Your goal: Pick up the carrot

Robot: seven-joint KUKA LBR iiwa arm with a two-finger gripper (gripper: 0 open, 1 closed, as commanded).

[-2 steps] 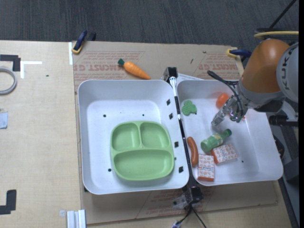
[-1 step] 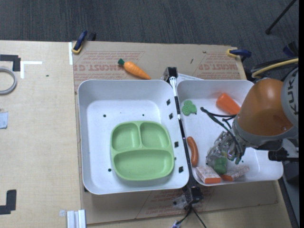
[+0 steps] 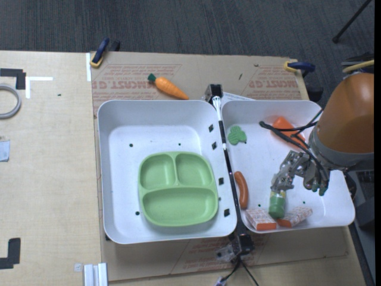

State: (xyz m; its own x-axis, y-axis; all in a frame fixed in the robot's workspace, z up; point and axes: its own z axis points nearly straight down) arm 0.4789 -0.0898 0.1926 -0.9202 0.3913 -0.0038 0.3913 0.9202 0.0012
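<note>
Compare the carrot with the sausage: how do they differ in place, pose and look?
The carrot lies outside both bins, on the cardboard behind the left bin; the sausage lies inside the right bin, by its left wall. The carrot lies at a slant; the sausage runs nearly front to back. The carrot is orange, tapered and green-topped; the sausage is reddish-brown and even in width. Both are small, elongated and apart from the end effector.

So the arm comes in from 3 o'clock, with the big orange band (image 3: 352, 113) bulging at the right edge and the grey wrist section just under it. From there the tool (image 3: 280, 186) reaches out toward 8 o'clock, tilted down at a slant. Black cables loop off the wrist toward 10 o'clock. Can't make out how the tips are set.
</note>
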